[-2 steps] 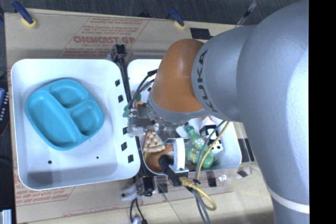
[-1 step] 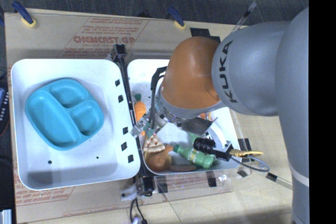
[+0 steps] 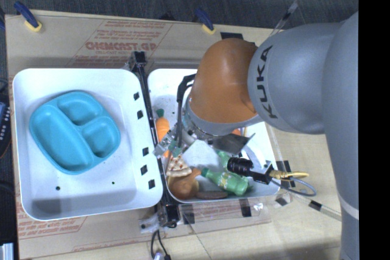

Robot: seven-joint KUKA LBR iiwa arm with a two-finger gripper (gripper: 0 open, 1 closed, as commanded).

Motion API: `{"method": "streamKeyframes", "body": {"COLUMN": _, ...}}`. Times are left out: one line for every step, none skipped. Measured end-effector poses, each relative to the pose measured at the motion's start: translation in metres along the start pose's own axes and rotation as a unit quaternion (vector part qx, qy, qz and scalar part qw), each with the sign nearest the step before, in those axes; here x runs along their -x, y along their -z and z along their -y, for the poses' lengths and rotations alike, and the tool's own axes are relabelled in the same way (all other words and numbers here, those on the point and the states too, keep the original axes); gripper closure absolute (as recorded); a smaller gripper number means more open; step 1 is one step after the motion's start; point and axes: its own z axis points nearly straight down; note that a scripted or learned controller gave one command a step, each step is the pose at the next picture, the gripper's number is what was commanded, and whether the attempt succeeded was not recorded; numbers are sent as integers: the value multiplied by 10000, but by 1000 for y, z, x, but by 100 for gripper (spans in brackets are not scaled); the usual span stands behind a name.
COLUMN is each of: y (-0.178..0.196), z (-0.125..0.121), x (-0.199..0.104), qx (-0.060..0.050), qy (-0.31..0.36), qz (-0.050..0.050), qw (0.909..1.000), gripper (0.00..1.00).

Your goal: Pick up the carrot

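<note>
Gripper (image 3: 173, 146) state impossible to tell, just beside carrot (image 3: 162, 128), small, orange, green-topped, in right bin (image 3: 164, 85)

The arm (image 3: 292, 82) covers most of the right bin (image 3: 163, 85) and runs off the right edge; the carrot (image 3: 162, 128) shows partly beneath it; the end effector (image 3: 177, 146) is too obscured to read its fingers.

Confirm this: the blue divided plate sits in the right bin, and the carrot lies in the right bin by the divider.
Not quite. The camera view shows the blue divided plate in the left bin, not the right one. The carrot does lie in the right bin, by the divider.
</note>
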Motion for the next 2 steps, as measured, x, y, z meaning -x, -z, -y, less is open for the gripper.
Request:
{"method": "streamKeyframes", "body": {"y": 10, "z": -1, "x": 0, "qx": -20, "qy": 41, "qz": 3, "qw": 10000, "gripper": 100}}
{"method": "streamKeyframes", "body": {"y": 20, "z": -2, "x": 0, "qx": -37, "qy": 74, "qz": 5, "qw": 10000, "gripper": 100}}
